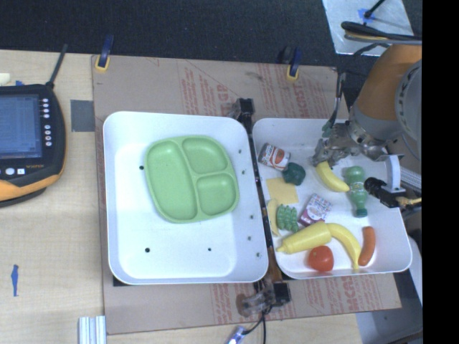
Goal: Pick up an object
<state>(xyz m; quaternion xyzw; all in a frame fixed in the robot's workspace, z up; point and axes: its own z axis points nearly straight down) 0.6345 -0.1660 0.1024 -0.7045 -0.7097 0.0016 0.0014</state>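
Resting at the centre of the left bin, a green divided plate plays no part. Across in the right bin, toy food crowds together: a small can at ten o'clock, cheese slice, tomato at six. The small banana, at twelve o'clock, looks light, stiff and smooth; its middle seems the best hold. The gripper hovers just above it; whether spread or pressed together I cannot tell. A green bottle stands close beside.

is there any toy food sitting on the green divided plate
No, the green divided plate in the left bin holds nothing; the toy food lies in the right bin.
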